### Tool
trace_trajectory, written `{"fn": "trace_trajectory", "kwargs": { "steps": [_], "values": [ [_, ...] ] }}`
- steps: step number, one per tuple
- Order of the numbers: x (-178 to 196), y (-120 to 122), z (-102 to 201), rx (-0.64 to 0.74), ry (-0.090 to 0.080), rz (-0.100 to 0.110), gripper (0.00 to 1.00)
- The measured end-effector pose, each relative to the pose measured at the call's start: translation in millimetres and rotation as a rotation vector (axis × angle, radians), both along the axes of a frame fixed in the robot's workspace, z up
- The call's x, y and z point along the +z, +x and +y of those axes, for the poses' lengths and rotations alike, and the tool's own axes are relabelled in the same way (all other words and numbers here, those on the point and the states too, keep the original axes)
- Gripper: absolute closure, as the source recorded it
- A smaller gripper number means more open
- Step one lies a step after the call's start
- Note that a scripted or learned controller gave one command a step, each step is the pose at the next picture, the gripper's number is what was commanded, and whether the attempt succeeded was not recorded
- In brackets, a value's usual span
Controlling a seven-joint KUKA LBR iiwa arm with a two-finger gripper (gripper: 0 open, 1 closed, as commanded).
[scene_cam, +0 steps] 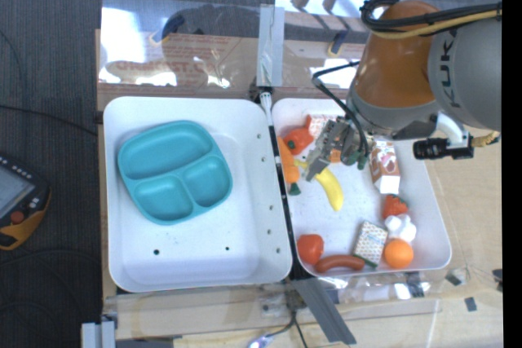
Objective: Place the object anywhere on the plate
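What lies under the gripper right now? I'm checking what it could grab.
Under the gripper, in the right bin: a banana, a carrot and something red. Anything directly beneath the wrist is covered.

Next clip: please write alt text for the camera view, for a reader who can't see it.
A grey and orange robot arm reaches from the right, its gripper low over toy food in the right bin, just above a yellow banana. The left bin holds a teal divided plate with nothing on it.
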State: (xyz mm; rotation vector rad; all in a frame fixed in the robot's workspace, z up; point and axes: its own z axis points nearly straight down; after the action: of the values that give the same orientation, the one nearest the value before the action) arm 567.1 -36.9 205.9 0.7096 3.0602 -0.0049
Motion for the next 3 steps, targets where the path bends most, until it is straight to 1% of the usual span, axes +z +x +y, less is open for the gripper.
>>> {"fn": "trace_trajectory", "kwargs": {
  "steps": [1,2,3],
  "values": [
    [-23.4,40.8,51.7,0.153,0.003,0.000,1.00],
    [7.8,23.3,126.6,0.407,0.003,-0.001,1.00],
    [62.4,58.5,217.0,0.518,0.004,0.000,1.00]
  ]
}}
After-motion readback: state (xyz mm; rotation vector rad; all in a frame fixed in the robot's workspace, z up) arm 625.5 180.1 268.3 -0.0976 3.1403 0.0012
